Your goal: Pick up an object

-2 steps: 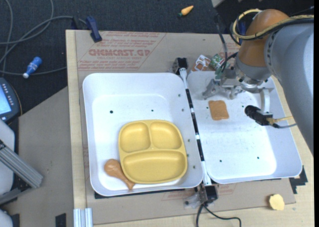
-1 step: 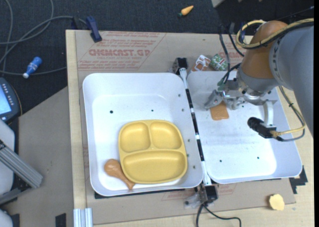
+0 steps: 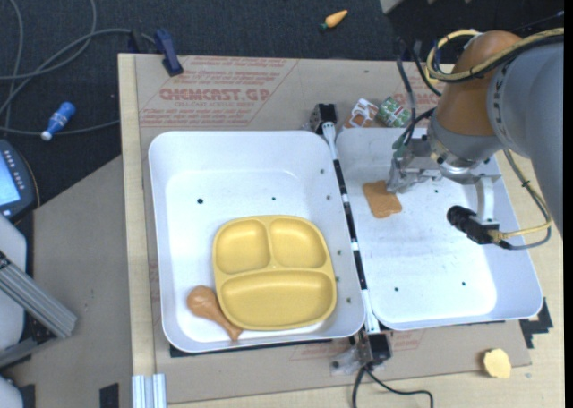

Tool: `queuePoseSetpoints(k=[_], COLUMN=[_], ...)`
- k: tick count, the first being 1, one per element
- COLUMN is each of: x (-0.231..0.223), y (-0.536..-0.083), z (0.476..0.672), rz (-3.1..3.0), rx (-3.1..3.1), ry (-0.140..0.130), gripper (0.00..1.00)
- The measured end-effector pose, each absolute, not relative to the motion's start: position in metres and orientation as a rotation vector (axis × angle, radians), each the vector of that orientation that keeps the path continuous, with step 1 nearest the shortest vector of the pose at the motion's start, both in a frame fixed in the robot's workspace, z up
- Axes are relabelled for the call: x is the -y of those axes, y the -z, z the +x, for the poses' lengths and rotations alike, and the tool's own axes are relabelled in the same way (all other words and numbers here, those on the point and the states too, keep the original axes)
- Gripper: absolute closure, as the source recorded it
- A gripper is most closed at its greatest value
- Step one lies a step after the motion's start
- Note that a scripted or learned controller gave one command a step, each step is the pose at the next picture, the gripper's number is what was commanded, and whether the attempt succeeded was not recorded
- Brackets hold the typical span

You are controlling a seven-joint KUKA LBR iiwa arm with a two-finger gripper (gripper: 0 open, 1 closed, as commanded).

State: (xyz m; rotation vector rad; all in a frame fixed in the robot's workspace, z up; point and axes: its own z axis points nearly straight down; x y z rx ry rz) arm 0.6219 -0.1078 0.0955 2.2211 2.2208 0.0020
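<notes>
A flat tan slice like toast (image 3: pixel 382 200) lies in the right bin (image 3: pixel 430 272), close to its left wall. My gripper (image 3: pixel 400 177) hangs just above and right of the slice's upper edge, near or touching it. A yellow divided plate (image 3: pixel 272 272) rests in the left bin (image 3: pixel 233 169), and a tan drumstick-shaped toy (image 3: pixel 210 306) sits against the plate's lower left edge.
The grey arm with its orange band (image 3: pixel 474 84) covers the right bin's upper right. A black cable connector (image 3: pixel 470 223) hangs over the right bin. Small packets (image 3: pixel 380 113) lie behind the bins. A yellow piece (image 3: pixel 496 362) sits on the bench at lower right.
</notes>
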Motion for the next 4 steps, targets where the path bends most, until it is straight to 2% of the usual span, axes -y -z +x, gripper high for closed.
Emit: queuePoseSetpoints(k=[1,2,3,4], x=[0.103,0.103,0.102,0.092], y=[-0.097,-0.097,-0.084,-0.085], z=[0.590,0.592,0.629,0.619], rz=[2.226,2.224,2.217,2.222], rx=[-2.223,-2.222,-2.221,-2.224], ry=[0.003,0.001,-0.003,0.002], gripper=[1.00,0.00,0.00,0.00])
